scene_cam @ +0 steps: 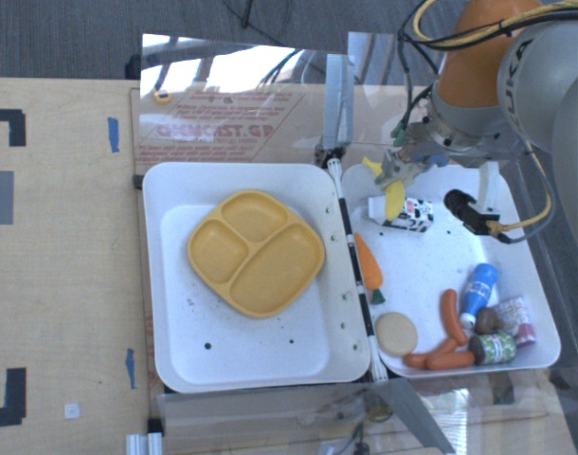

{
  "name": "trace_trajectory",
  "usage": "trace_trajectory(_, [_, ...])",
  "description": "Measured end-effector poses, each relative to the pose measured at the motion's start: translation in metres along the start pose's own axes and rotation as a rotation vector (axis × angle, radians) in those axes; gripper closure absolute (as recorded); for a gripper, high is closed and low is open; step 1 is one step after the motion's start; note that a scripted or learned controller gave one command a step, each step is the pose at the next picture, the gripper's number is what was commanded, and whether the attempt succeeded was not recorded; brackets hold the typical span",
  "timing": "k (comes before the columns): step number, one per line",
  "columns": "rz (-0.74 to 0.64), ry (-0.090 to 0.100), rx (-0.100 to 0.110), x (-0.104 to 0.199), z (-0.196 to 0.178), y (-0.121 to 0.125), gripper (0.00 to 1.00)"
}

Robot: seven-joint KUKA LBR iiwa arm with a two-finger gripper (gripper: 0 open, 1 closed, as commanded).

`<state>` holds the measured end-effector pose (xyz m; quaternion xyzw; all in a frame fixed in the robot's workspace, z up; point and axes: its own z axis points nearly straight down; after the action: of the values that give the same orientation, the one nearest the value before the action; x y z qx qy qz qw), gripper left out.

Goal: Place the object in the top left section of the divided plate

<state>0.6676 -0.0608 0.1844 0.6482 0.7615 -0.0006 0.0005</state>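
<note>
I see a yellow banana-shaped toy point(393, 197) hanging upright from the hand point(395, 171) over the far end of the right bin point(531, 282), its smooth plastic body pinched at the top between the two fingers. Just beside it lies a small carton with black and white cow patches point(409, 214). The grey arm with its glossy orange band point(483, 36) comes in from the right, yellow and black cables looping around it. Down along the bin's left wall rests a tapered orange carrot point(368, 263) with a green stub. Near the front I make out a flat round beige cookie point(397, 332), curved reddish sausages point(445, 335), a blue and white bottle point(478, 290) and a green-labelled can point(495, 349). In the left bin point(175, 349), well apart from the banana, sits the divided plate point(257, 252), matte yellow with rounded corners, turned at a slant, with two small sections and one large one. Both bins are shallow white trays with speckled floors, set on the pale wooden bench point(62, 282).
</note>
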Motion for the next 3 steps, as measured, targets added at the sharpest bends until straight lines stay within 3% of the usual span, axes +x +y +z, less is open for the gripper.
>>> trace_trajectory(1, [-0.226,0.000,-0.004,0.069,-0.070,0.011,1.00])
trace_trajectory(2, [-0.085,0.002,0.002,0.074,-0.040,0.011,1.00])
trace_trajectory(3, [-0.050,0.002,0.002,0.132,-0.060,0.000,1.00])
